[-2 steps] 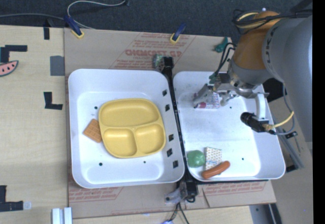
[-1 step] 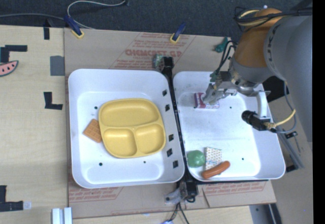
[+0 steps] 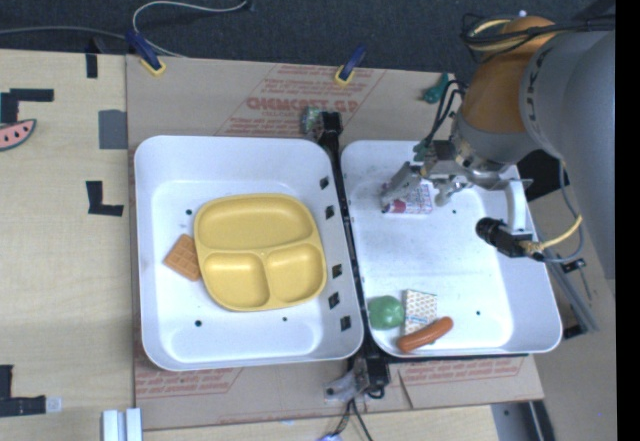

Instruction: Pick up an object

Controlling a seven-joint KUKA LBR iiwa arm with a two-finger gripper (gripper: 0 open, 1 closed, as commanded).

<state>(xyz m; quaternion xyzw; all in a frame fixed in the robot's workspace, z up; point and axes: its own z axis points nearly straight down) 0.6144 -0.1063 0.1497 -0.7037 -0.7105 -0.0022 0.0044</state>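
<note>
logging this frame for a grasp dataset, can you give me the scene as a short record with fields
arm: reaches in from the right, tool low over the far part of the right bin
under tool: small white and pink item, too blurred to name
right bin near edge: green round object, patterned packet, orange sausage-shaped object
left bin: yellow divided tray, orange cracker-like piece beside its left edge
grasp: not confirmed
</note>
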